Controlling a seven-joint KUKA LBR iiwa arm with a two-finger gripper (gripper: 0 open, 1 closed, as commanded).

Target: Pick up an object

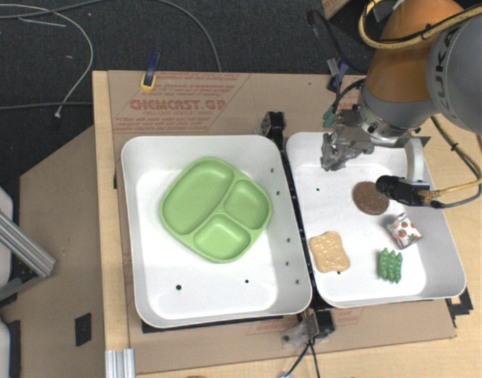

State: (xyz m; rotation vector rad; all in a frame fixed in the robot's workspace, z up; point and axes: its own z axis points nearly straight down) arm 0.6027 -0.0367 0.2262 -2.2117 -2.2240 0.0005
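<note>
Holding one green tray (216, 209), four items

Arm pose: single arm extended into the scene from the far right, hand lowered.

The grey arm (461, 61) enters at the far right edge and runs leftward. An orange band (410, 42) wraps the segment directly above the wrist, with a yellow cable looped over its top. Below the band, the grey wrist housing (391, 113) tapers downward to the hand (334, 157), which points down and slightly left. The hand is dark metal; the view does not resolve the finger spacing. A black cable trails from the wrist toward the right.
</note>
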